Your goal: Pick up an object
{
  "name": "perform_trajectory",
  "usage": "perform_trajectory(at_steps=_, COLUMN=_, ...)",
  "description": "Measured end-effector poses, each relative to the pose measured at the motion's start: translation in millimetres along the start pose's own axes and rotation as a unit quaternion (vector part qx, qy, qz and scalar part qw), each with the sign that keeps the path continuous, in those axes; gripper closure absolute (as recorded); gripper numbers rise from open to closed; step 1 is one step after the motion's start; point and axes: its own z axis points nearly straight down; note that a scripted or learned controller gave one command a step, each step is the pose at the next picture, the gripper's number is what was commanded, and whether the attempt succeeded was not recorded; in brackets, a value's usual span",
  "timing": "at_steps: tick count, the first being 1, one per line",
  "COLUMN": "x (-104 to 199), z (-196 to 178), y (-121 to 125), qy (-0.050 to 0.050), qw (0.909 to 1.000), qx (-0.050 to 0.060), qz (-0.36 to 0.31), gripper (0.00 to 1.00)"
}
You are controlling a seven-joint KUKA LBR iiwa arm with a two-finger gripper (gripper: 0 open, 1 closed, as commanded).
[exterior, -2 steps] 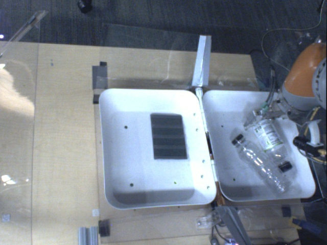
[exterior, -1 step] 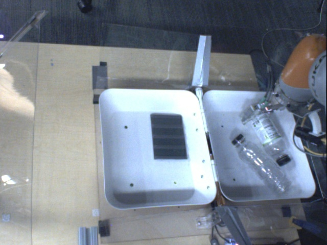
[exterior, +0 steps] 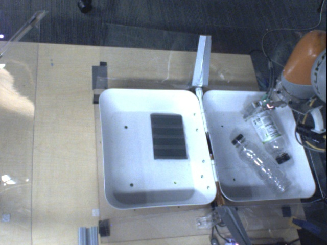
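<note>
Two clear plastic bottles are seen in the right bin (exterior: 225, 185). The labelled bottle (exterior: 265, 126) lies near the bin's far right corner, its cap end pointing toward the far edge. The longer bottle (exterior: 260, 165) lies diagonally across the middle of the bin, dark cap toward the left bin, its far end near the right corner on the near side. A small dark piece (exterior: 282, 158) lies between them, touching or just beside the longer bottle; which cannot be told.

The end effector (exterior: 270, 102) is placed low over the cap end of the labelled bottle, at the bin's far edge. Whether it is open or closed cannot be told: the tip is blurred and lost against clear plastic.

Nothing is seen lifted. The pick is judged not yet done; closing and raising remain.

In the left bin (exterior: 115, 137) a dark ribbed block (exterior: 168, 136) lies flat near the centre. The arm (exterior: 304, 60) is cut off at the table's right edge.
</note>
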Motion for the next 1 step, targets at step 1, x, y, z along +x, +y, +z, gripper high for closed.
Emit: perform_trajectory(at_steps=1, x=66.5, z=-93.8, y=40.2, qy=0.003, qw=0.9962, qx=0.002, qz=-0.087, gripper=1.00)
